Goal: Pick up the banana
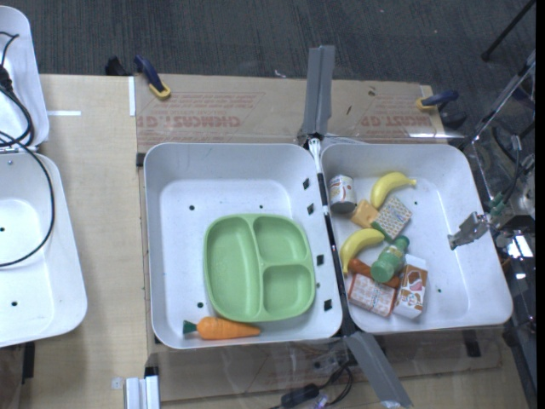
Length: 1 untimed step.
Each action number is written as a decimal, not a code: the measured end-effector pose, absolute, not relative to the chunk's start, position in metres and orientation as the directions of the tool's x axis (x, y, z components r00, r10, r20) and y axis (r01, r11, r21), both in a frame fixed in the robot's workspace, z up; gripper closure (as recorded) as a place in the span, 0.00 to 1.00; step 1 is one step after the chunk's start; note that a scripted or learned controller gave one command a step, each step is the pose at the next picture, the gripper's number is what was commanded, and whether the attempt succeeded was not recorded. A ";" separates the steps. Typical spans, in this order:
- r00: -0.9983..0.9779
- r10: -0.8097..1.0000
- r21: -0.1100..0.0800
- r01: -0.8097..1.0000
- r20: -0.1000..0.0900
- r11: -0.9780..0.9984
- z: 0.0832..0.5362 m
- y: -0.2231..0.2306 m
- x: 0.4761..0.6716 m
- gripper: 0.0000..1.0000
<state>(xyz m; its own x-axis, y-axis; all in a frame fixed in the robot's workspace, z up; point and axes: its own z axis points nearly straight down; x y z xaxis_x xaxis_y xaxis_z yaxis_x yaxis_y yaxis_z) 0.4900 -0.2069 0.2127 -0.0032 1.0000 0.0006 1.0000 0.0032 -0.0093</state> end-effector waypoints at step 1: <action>-0.104 0.995 -0.006 0.995 0.001 0.104 0.180 -0.158 0.516 0.00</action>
<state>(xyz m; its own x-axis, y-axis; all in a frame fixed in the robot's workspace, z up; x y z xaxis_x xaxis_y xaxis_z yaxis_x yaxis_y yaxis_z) 0.5157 -0.1578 0.1800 -0.1037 0.9946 0.0010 0.9946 0.1037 -0.0058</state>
